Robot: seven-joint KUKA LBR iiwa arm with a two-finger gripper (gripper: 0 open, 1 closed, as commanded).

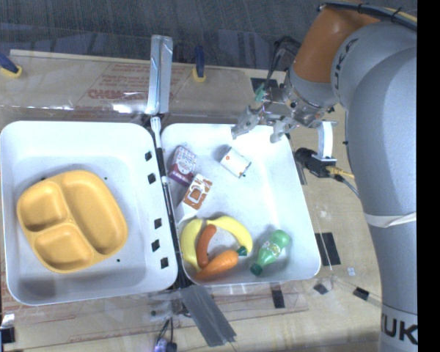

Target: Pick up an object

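Count taken outward from the metal divider post (160, 75) standing at the junction of the bins.

Bins: 2, being the left bin (15, 145) and the right bin (297, 196), 1 on each side of the post.

Left of the post: 1 yellow sectioned tray (71, 218) with 3 compartments.

Right of the post: 1 purple carton (182, 164), 1 orange-and-white packet (197, 192), 1 small white box (235, 161), 1 banana (231, 229), 1 sausage (204, 244), 1 carrot (218, 263), 1 green bottle (270, 252).

Loose items right of the post: 7.
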